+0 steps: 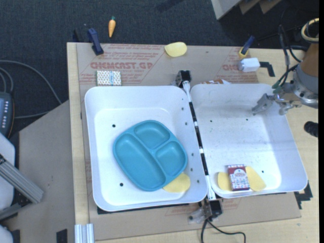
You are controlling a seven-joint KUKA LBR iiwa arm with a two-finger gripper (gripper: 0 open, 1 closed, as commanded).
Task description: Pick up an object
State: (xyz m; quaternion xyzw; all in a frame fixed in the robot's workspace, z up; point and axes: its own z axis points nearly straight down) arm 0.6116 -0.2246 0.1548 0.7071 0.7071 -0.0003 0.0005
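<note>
1. Camera view puts the claw at the upper right of the right bin, hanging over its far corner; the grey fingers are small and blurred, so whether they are spread or pressed together cannot be told, and nothing can be made out between them
2. Most of the arm is cut off by the right edge; a grey wrist block and a patch of orange-brown above it are what can be made out, with dark cables looping beside them
3. Well apart from the claw, at the near edge of the same bin, lies a small red box with white print too small to read
4. Flat yellow pieces lie under and beside that box, partly hidden by it, so their full outline is unclear
5. Across the divider, the left bin holds a blue divided plate with three compartments, lying flat
6. Another yellow piece pokes out from under the plate's near right rim, mostly covered
7. On the bench beyond the bins sit a yellow lump, a patterned packet, a blue clamp and a white tag
8. On the dark floor beyond the bench lies a small carrot-like toy
</note>
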